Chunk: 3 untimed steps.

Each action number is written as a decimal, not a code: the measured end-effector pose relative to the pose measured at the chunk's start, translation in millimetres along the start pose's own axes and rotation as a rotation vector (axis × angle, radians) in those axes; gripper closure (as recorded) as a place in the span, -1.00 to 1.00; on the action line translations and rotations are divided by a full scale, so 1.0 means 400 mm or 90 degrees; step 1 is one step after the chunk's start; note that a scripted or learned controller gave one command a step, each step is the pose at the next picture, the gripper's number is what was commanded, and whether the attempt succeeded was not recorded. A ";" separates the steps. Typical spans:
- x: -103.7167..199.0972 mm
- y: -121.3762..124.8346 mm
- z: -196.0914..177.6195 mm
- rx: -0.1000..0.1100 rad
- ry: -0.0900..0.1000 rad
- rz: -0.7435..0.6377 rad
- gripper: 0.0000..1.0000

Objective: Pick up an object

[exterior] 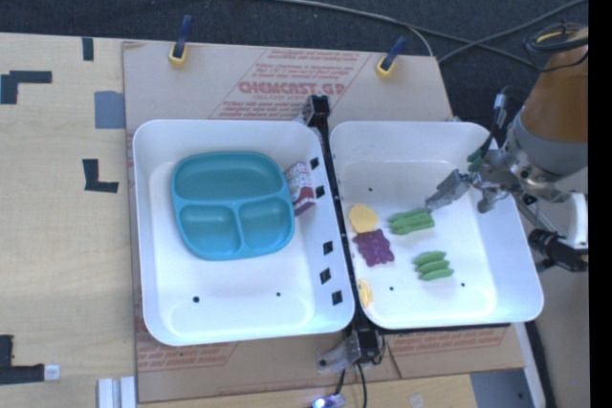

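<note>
My gripper [457, 201] hangs over the right side of the right bin [435, 140], its two fingers spread apart with nothing between them. The left fingertip [433, 201] is just up and right of a green pea pod [411, 223], apart from it. Further down lies a second green pod [433, 265]. A yellow piece [362, 218] and a purple grape bunch [374, 247] sit near the bin's left wall. Another small yellow piece [364, 293] rests at the bin's lower left edge.
The left bin [191, 311] holds a teal divided plate [232, 204] and a small red and white packet [302, 188] against its right wall. Black clips line the divider [328, 234] between the bins. Two yellow clamps [178, 53] hold the cardboard at the back.
</note>
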<state>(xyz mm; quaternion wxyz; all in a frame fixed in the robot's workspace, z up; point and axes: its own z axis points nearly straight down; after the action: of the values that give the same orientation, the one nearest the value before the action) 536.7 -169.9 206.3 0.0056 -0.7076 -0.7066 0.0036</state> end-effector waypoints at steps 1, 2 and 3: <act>0.000 0.007 -0.014 -0.007 -0.002 -0.002 -1.00; 0.025 -0.005 0.113 -0.004 -0.001 -0.002 -1.00; 0.030 -0.001 0.223 -0.004 -0.001 -0.002 -1.00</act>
<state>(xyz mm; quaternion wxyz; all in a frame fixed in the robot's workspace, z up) 535.1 -157.7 116.9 0.0026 -0.7067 -0.7075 0.0021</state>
